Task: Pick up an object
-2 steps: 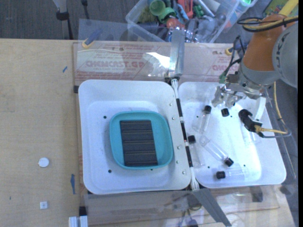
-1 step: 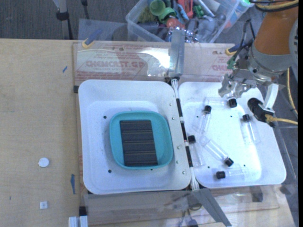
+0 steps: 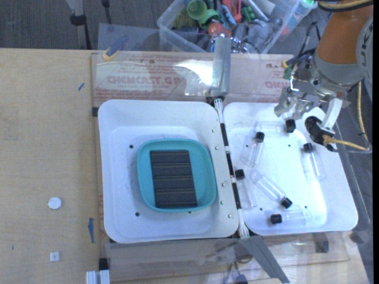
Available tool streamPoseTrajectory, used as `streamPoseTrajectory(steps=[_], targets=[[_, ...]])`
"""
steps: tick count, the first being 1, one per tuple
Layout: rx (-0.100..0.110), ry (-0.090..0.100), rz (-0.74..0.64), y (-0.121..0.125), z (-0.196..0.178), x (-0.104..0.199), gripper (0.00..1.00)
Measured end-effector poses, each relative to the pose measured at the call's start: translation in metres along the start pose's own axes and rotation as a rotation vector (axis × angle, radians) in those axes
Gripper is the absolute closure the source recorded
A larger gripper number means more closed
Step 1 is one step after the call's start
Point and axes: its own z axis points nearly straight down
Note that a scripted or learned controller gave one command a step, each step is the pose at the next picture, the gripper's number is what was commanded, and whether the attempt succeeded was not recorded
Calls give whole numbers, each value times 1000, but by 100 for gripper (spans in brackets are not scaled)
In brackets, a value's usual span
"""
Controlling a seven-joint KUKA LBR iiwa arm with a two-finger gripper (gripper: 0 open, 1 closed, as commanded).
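Several clear vials with black caps lie scattered in the right white bin point(image 3: 337, 209). One vial point(image 3: 256, 148) lies left of centre, another point(image 3: 311, 160) sits toward the right, and a third point(image 3: 270, 190) lies lower down. A fourth vial point(image 3: 288, 217) rests near the front edge. My gripper point(image 3: 296, 110) hangs over the bin's far right corner, under the orange-banded wrist. A black cap point(image 3: 289, 125) sits just below the gripper; whether it is held is unclear.
The left white bin point(image 3: 118, 129) holds a teal tray point(image 3: 145, 158) with a dark ridged block point(image 3: 173, 178) in it. A clear tub of colourful toys point(image 3: 231, 10) stands behind the bins. A yellow cable point(image 3: 349, 144) loops beside the wrist.
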Motion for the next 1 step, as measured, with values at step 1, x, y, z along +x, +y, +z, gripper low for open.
streamPoseTrajectory(steps=[1], targets=[[0, 0, 98, 21, 6, 27, 100]])
